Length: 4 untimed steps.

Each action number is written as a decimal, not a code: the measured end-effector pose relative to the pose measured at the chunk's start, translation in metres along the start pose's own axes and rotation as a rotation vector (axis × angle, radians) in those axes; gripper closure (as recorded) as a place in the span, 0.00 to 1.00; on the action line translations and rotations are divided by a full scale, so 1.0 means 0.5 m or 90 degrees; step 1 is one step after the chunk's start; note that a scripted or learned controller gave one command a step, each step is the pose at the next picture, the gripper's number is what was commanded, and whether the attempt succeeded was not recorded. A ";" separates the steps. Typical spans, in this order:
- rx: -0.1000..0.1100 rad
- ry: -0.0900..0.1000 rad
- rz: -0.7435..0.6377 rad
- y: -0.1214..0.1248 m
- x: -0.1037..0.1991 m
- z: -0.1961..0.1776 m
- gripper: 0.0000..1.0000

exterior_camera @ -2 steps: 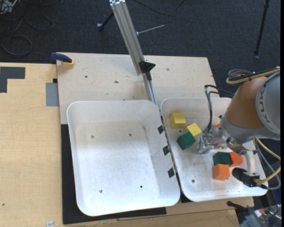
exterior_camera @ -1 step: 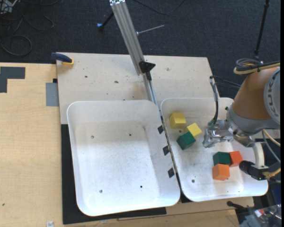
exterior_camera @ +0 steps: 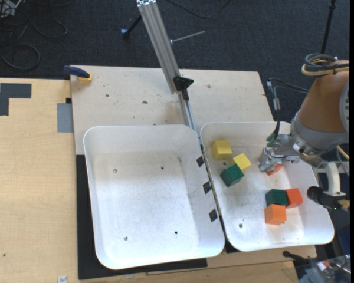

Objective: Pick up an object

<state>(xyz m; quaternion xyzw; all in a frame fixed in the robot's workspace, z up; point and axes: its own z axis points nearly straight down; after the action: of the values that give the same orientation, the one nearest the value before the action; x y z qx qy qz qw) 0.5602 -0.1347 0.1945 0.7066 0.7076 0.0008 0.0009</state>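
- Low over the right bin (exterior_camera: 318,234), my claw (exterior_camera: 272,160) hangs down with a small red-orange piece (exterior_camera: 274,169) at its tips; whether it is gripping that piece or standing open, I cannot tell.
- By my judgement, this is the grasp step; next calls for a straight lift.
- Nearest neighbours, a dark green block (exterior_camera: 276,197) and two orange blocks (exterior_camera: 294,197) (exterior_camera: 275,214), lie nearer; yellow blocks (exterior_camera: 221,150) (exterior_camera: 242,161) and a green one (exterior_camera: 231,174) sit left.
- Bare floor surrounds my tips; the bin's right rim is close.
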 end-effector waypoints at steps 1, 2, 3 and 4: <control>0.000 0.000 0.000 0.001 -0.002 -0.079 1.00; 0.004 0.002 -0.001 0.003 0.100 -0.056 1.00; 0.002 0.002 -0.002 0.009 0.198 -0.078 1.00; 0.004 0.002 -0.001 -0.004 0.286 -0.079 1.00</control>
<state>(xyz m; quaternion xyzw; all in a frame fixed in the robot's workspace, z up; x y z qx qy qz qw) 0.5578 0.0082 0.2337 0.7059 0.7083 -0.0007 -0.0023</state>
